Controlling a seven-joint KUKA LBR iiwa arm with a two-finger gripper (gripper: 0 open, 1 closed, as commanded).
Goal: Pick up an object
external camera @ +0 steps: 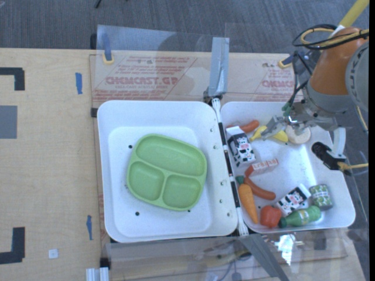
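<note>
matt green plastic tray [167,171] (smooth), wooden bench [47,174]

Two bins sit side by side on the bench [47,174], toward its right end. The left bin [111,215] holds a three-compartment plate [167,171] near its middle. The right bin [345,206] holds a milk carton [241,149] by its left wall, with a sausage [250,126] behind it toward the far edge. A carrot [248,202] lies along the left wall near the front, a tomato [270,216] just beside it, then a bottle [302,217] and a can [321,196] toward the front right corner. The claw [281,127] hangs over the bin's far part.
</note>
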